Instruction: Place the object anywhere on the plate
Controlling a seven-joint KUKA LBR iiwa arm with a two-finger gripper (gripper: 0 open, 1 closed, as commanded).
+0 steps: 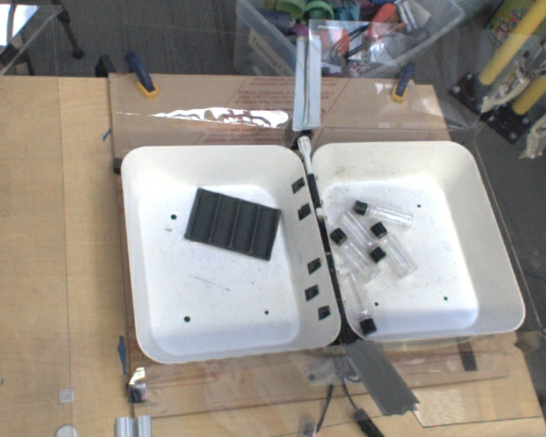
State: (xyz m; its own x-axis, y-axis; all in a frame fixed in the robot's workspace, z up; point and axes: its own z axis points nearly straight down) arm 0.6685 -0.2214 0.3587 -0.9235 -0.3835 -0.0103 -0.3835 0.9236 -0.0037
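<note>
Dark ribbed plate (233, 224) laid flat in left bin (155, 326). Clear tubes (375, 235) with black caps scattered in right bin (491, 271), well apart from plate.

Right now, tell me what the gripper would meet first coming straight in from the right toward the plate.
Probably the outer rim of the right bin if it travels low. Higher up, the capped tubes, then the divider between the bins, before the plate. Height cannot be judged from this view.
</note>
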